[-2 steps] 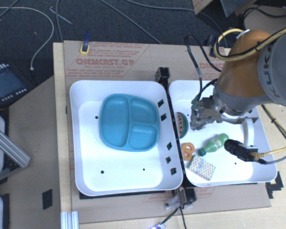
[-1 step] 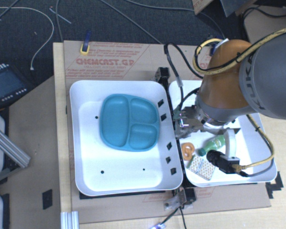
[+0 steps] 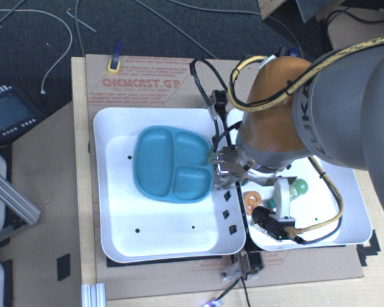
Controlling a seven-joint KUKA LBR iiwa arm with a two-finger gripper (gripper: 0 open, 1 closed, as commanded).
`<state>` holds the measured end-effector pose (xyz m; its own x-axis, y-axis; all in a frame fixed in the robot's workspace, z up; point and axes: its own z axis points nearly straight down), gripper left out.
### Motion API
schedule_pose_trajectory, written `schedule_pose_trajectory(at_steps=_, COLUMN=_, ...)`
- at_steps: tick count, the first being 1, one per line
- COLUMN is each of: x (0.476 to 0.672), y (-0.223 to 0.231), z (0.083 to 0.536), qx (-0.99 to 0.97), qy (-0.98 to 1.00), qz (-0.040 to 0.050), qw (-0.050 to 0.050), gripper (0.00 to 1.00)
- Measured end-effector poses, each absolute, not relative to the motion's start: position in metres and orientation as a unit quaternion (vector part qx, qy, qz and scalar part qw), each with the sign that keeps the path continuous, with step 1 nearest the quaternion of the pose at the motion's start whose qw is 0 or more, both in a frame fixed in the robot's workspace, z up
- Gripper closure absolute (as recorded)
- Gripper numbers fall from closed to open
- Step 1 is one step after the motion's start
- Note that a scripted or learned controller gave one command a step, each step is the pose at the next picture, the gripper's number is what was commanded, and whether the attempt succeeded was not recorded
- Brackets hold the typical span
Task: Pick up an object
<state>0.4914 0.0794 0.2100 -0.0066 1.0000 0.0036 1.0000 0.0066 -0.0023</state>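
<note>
Arm over the divide between the two bins.
End effector (image 3: 225, 171) state cannot be told; blue plate (image 3: 173, 164) lies in left bin (image 3: 115, 235), orange ring (image 3: 251, 201) and green piece (image 3: 299, 187) in right bin (image 3: 352, 226).

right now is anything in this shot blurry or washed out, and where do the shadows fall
Camera view: the left bin floor is bright, near washed out; the blue divided plate is sharp and casts a soft shadow along its lower edge; the arm, close to the lens, looks soft and oversized and hides much of the right bin.
</note>
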Motion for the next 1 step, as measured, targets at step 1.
schedule_pose_trajectory(at_steps=1, x=0.4919, y=0.0759, z=0.2099, qx=-0.707, qy=-0.707, qz=0.0002, qw=0.001, gripper=0.0)
